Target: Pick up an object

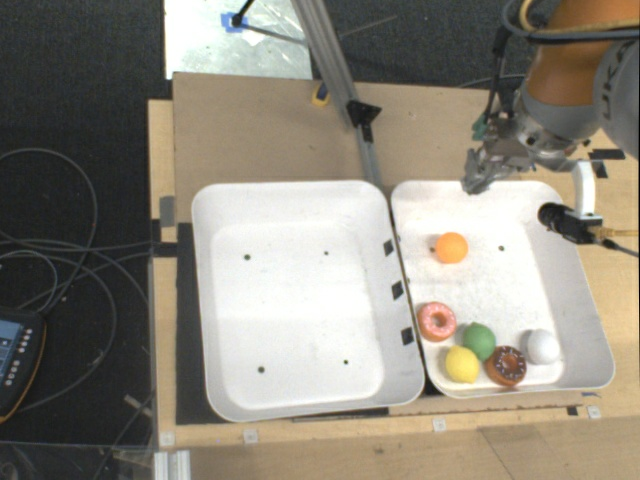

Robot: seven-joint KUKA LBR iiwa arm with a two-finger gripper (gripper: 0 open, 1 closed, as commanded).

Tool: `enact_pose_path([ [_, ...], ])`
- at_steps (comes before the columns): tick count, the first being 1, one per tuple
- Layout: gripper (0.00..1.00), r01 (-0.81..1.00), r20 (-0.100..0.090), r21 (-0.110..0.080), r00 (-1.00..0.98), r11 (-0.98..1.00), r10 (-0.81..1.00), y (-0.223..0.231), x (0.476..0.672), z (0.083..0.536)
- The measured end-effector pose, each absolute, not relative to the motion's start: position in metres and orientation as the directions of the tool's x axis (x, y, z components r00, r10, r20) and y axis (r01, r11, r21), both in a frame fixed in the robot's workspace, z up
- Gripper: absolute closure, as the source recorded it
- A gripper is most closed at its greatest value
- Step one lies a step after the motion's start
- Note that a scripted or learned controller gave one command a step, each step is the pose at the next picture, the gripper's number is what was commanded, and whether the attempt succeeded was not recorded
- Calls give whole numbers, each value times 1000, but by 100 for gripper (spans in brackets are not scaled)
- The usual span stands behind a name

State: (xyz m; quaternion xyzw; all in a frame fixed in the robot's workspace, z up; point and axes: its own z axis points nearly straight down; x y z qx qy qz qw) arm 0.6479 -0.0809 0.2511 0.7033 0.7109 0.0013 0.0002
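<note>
Nothing picked up yet; all the toys sit in the right bin.

In the shallow white plastic right bin (pixel 590 343): pink ring doughnut (pixel 436 321) at 7 o'clock, round orange ball (pixel 451 248) in the middle, yellow lemon (pixel 461 364), green ball (pixel 479 340), brown doughnut (pixel 506 366), white ball (pixel 542 347) at 5. The grey gripper (pixel 478 180) hangs at 12 with nothing in it; how wide it is, I cannot tell.
</note>
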Motion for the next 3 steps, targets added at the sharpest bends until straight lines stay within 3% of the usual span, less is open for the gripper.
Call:
enact_pose_path([
  [3,100,1000,2,2,-11,11,1000,81,658,219],
])
